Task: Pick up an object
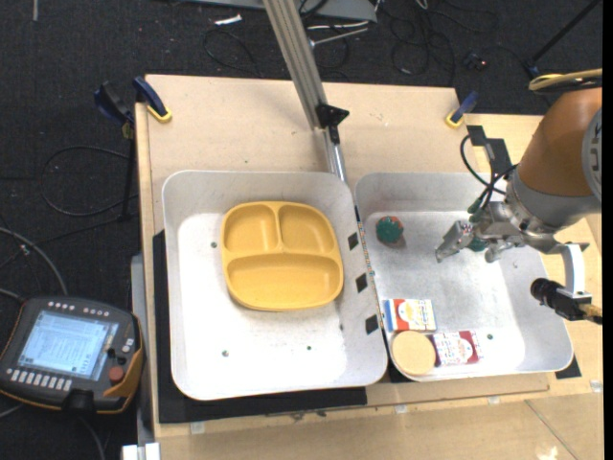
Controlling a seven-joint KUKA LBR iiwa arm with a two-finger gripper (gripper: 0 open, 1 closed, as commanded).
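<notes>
Arm (565, 161) enters from the right side of the camera view, with its orange band above the grey wrist, and it bends down over the right bin (536, 357). The gripper (458, 244) hangs over the upper middle of this bin and points to the left and a little down. Whether it touches the bin floor, I cannot tell. The fingers look slightly apart, and nothing is seen between them.

In the right bin, a small green ball (390, 230) with a red spot lies near the upper left corner, to the left of the gripper and apart from it. Near the lower left corner lie a small carton (408, 313) with orange and blue print, a round tan disc (415, 352) just below it, and a red and white packet (455, 348) just beside the disc. The writing on the carton and the packet is too small to read.

In the left bin (192, 353) rests a yellow divided plate (283, 255) with three compartments.

Both bins stand on a light wooden bench (239, 132). A metal pole (297, 46) rises from between the bins. The floor (67, 209) is dark carpet with cables, and a teach pendant (67, 353) with a lit screen lies at the lower left.
</notes>
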